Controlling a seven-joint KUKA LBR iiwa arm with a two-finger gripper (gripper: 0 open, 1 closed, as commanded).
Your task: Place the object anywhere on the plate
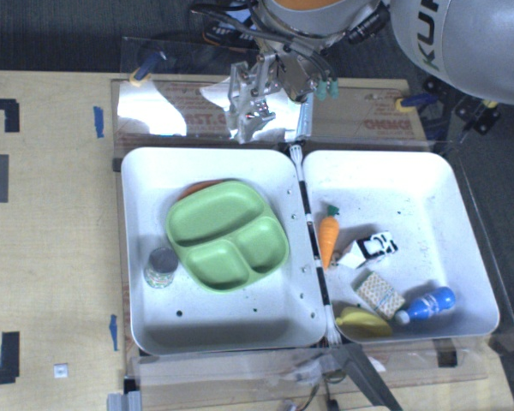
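Carrot [327,239], the one toy of its kind, lies in the right bin [428,174] close against the divider between the two bins, leaf end pointing away from the camera. Two white bins sit side by side on the tabletop [43,229]. The right one holds five things in all: the carrot, one black-and-white block [376,247] just beside it, one patterned tan block [380,294] nearer the front, one blue bottle [427,305] lying on its side by the front right, and one yellow banana-like piece [363,321] against the front wall. The left bin [141,178] holds one green plate [227,234] with three compartments, all bare, with something orange-red peeking from under its far edge, and one small clear cup-like item [161,267] just beside the plate's left side. The jaws [259,101] hang above the far rim of the bins, clear of everything inside, and appear spread with nothing between them.
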